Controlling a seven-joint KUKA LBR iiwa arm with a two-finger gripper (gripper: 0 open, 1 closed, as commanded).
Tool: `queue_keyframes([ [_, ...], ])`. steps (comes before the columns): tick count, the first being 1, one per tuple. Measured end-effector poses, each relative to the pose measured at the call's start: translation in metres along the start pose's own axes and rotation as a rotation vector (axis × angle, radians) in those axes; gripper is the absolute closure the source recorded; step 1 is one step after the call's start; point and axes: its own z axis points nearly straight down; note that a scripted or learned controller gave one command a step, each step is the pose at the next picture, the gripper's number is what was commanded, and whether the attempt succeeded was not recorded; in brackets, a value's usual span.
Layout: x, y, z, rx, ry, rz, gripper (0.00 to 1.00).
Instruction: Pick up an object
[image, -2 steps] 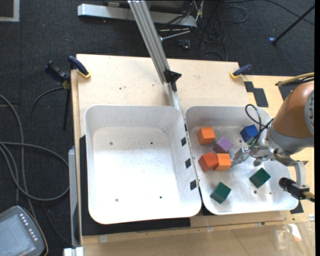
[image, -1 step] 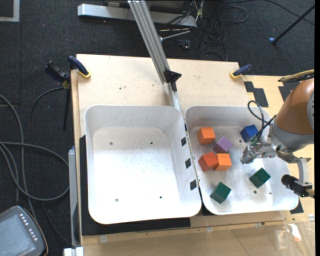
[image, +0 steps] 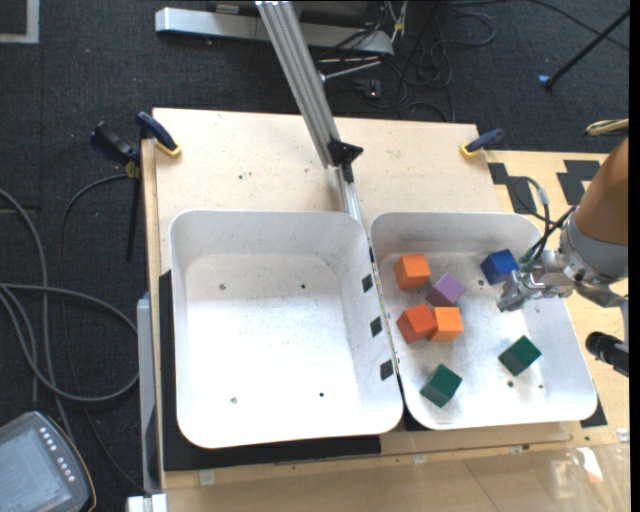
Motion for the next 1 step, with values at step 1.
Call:
queue_keyframes([
  [1, -0.0005, 0.0023, -0.0477, 0.001, 0.0, 0.0, 1.0],
])
